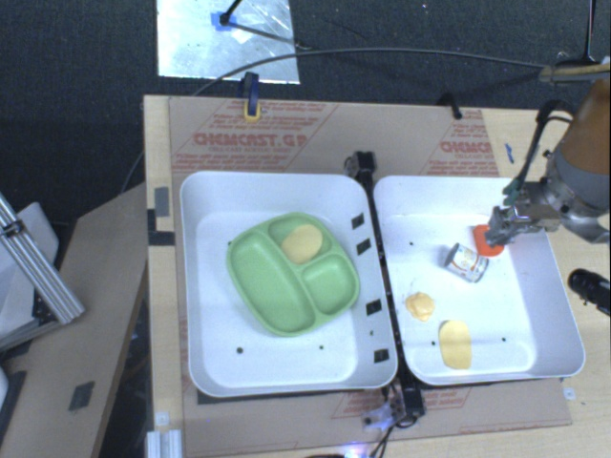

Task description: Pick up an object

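The right bin point(544, 351) holds a small silver can point(467, 261) lying on its side, an orange-red object point(490, 241) just right of it, a small yellow lump point(420, 304) and a longer yellow piece point(455, 343). My gripper point(504, 224) reaches in from the right and hangs directly over the orange-red object, partly hiding it. In the left bin point(205, 256) a green divided tray point(258, 284) lies with a pale yellow piece point(303, 243) in its upper compartment.
A black divider point(377, 275) runs between the two bins. Cardboard point(305, 132) lies under both bins. A blue and yellow clamp point(250, 95) stands at the back edge. A metal frame point(33, 256) sits at far left.
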`<control>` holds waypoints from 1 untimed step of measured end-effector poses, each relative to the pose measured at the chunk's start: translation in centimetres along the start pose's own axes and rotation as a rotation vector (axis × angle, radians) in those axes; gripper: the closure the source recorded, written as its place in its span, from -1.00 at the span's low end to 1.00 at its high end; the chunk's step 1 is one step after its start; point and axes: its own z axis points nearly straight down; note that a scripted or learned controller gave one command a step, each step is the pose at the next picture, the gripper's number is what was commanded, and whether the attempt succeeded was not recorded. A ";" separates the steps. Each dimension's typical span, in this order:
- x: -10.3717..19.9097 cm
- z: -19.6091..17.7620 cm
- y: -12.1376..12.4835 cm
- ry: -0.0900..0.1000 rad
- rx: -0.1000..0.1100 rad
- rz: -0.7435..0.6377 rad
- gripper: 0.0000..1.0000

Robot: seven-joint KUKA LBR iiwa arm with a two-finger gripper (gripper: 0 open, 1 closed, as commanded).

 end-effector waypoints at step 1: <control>4.7 -0.3 1.3 0.000 0.000 -0.001 1.00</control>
